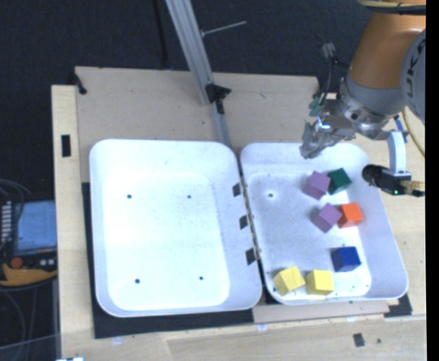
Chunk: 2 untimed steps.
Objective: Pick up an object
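Observation:
The right bin [280,224] holds several small blocks. A purple block [316,183] and a green one [340,179] lie near its far edge. Below them sit another purple block [328,216] and an orange block [351,214]. A blue block [346,258] lies lower right, and two yellow blocks [289,280] [320,280] rest at the near edge. My gripper [315,145] hangs over the bin's far rim, above and left of the upper purple block, with nothing seen between its fingers.
The left bin [163,224] stands beside the right one. A slanted metal pole [193,47] rises behind the bins. A black fitting [385,177] juts over the right bin's right rim. Cables and a blue box [35,228] lie off the bench's left.

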### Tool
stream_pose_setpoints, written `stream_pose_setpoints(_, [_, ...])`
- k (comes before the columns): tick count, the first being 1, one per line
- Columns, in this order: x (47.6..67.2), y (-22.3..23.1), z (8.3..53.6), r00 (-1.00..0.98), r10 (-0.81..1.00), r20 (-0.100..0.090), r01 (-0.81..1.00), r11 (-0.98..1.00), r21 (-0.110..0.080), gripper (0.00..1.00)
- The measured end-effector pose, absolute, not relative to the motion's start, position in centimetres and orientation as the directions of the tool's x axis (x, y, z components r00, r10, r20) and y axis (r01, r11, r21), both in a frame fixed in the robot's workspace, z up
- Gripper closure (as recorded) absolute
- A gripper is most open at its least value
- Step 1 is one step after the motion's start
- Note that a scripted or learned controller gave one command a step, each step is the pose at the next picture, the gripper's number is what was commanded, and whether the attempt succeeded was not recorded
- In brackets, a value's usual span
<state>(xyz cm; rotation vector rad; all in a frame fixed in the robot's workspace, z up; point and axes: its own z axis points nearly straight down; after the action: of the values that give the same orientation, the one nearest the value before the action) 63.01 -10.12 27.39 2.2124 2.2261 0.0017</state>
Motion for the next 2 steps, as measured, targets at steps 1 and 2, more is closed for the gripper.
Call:
stream_pose_setpoints(1, [63.7, -4.5, 25.9, -0.007, 1.000, 0.001, 1.000, 0.007, -0.001, 1.00])
stream_pose_setpoints(2, [64.2, 1.6, 25.1, -0.008, 1.000, 0.001, 1.000, 0.008, -0.002, 1.00])
